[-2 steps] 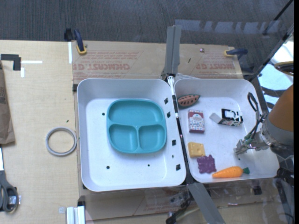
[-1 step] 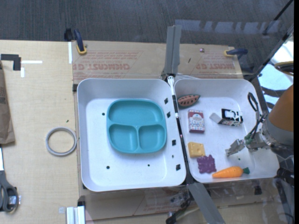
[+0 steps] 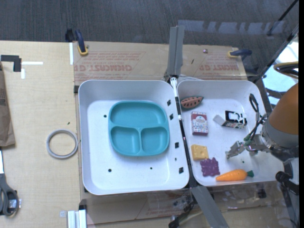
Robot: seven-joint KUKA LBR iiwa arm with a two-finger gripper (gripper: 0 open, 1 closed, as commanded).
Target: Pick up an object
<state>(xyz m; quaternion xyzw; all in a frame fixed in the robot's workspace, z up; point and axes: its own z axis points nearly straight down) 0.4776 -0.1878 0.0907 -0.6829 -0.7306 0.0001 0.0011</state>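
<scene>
Right bin (image 3: 223,91): gripper (image 3: 236,149) hovers low over the floor, reaching in from the right; jaw state cannot be told, nothing seen held.
- Toy carrot (image 3: 233,175): just below the gripper, lying flat.
- Purple grape cluster (image 3: 209,166): lower left of the gripper.
- Yellow cracker (image 3: 200,151): left of it.
- Red carton (image 3: 199,123): upper left.
- Black-and-white item (image 3: 233,119): directly above.
- Brown oval piece (image 3: 192,101): far upper left.

Left bin (image 3: 90,141): teal divided plate (image 3: 139,128), well left of the gripper.

Worktop (image 3: 33,108): grey ring (image 3: 62,143), far left.
</scene>
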